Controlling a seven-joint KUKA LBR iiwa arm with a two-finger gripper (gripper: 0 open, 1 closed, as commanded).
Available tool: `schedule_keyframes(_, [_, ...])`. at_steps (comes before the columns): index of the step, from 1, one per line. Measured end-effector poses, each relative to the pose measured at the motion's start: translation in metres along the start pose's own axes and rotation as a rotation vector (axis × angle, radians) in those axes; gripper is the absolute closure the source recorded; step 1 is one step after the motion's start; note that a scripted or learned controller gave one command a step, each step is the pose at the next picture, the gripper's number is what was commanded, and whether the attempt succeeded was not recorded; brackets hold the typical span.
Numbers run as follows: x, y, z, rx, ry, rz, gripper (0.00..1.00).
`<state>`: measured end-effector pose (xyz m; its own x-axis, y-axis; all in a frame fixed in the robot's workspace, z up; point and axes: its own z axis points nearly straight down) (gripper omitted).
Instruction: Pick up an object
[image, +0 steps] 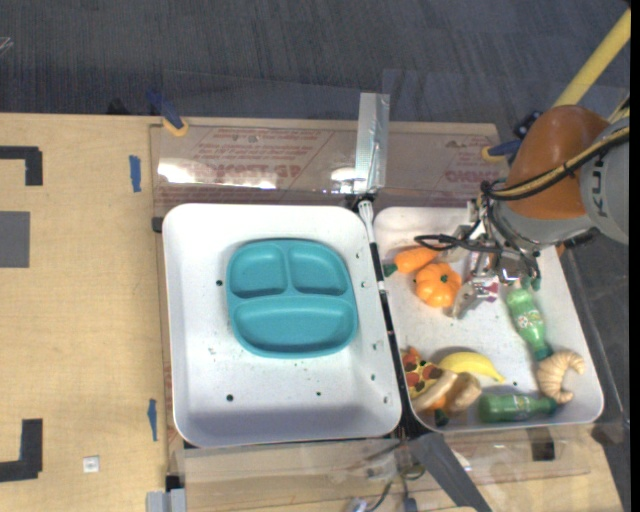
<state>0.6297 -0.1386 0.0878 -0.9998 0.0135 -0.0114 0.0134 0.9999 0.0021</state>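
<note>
The gripper (478, 291) is hanging low in the right bin (585, 330), and I cannot tell how it is set, with the pumpkin (436, 285) sitting just left of it and a green bottle (527, 320) just right.

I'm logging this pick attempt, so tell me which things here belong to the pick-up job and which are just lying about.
Part of the job:
gripper, low in the right bin
orange pumpkin, right beside the gripper
carrot
banana
two green bottles
croissant
pizza slice

Lying about:
teal divided plate in the left bin
blue tape marks on the bench
</note>
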Motion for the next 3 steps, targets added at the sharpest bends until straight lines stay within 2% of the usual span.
schedule_keyframes(1, [0.008, 0.035, -0.002, 0.01, 0.007, 0.035, 0.0])
schedule_keyframes(2, [0.035, 0.044, -0.002, 0.003, 0.0, 0.227, 0.0])
schedule_keyframes(3, [0.058, 0.044, -0.002, 0.003, -0.002, 0.273, 0.0])
